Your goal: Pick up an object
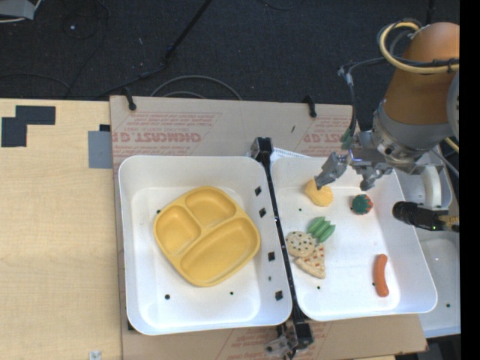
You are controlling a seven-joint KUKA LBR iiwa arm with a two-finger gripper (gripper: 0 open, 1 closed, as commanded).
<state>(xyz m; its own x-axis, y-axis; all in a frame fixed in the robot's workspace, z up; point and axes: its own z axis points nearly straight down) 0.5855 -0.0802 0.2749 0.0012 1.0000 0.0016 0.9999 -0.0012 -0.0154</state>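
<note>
- Near edge: orange sausage (381, 274) lying loose in right bin (409, 300), pizza slice (313, 261) touching cookie (299, 243); risk of catching two at once there.
- Mid: green pods (322, 229) just beside cookie; yellow divided plate (206, 235) alone in left bin (142, 201).
- Farther: gripper (349, 172) with fingers spread, grasping nothing, poised between yellow lump (319, 194) and green ball (361, 204); likely to close on air or nudge the ball rolling.
- Beyond: wooden tabletop (52, 231), cardboard (225, 130), dark floor with cables (187, 28).

I read red mirrored lettering on the cardboard sheet (225, 130) behind the bins; it looks like "CHEMCRZT.GP", though I can't be certain. Similar red print at its bottom edge is too small to read.
</note>
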